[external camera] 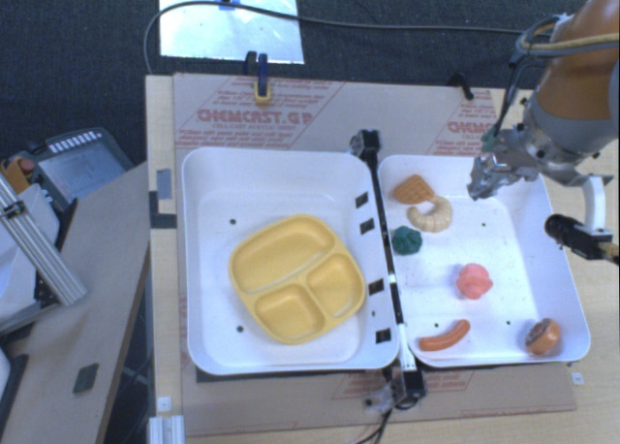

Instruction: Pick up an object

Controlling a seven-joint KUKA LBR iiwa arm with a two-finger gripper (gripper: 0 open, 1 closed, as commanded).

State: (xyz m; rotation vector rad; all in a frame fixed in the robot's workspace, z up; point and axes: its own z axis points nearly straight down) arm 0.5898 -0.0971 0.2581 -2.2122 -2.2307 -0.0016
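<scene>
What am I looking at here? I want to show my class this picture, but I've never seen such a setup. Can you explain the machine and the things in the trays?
One camera looks down at a slant on a bench with two white bins. The grey and orange machine on the right is a robot arm; its gripper hangs over the right bin, with nothing seen between its fingers. That bin holds toy foods: a croissant, an orange wedge, a green piece, a pink piece, a sausage and a brown piece. The left bin holds a yellow tray with three compartments.
</scene>
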